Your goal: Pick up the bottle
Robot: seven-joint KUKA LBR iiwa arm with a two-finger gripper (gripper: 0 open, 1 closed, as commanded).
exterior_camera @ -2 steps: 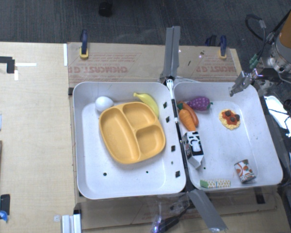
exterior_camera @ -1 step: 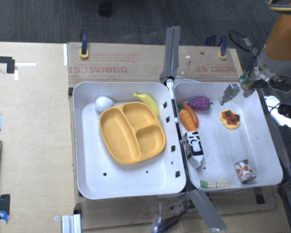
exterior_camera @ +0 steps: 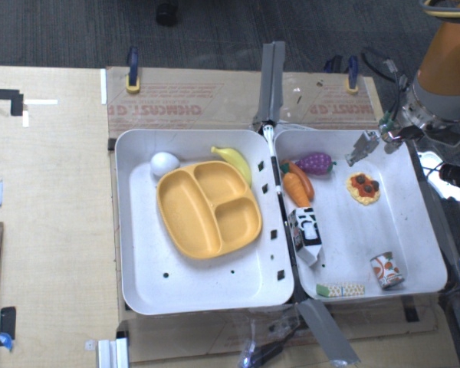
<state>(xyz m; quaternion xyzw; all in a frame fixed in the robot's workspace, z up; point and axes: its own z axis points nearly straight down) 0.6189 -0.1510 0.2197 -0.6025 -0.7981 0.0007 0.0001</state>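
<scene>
In the camera view I find the bottle (exterior_camera: 306, 232) lying on its side in the right bin (exterior_camera: 414, 228), against the divider wall and just below the carrot (exterior_camera: 297, 184), which I judge leaves little room on that side. The gripper (exterior_camera: 362, 149) hangs near the bin's far edge, well apart from the bottle; I cannot tell whether it is released or clenched.

Both white bins (exterior_camera: 138, 282) look like smooth, faintly glossy plastic, and the yellow divided plate (exterior_camera: 207, 209) in the left one is matt plastic. Brown cardboard (exterior_camera: 192, 102) lies along the pale wood-grain tabletop (exterior_camera: 46, 205) at the bins' far edge.
</scene>
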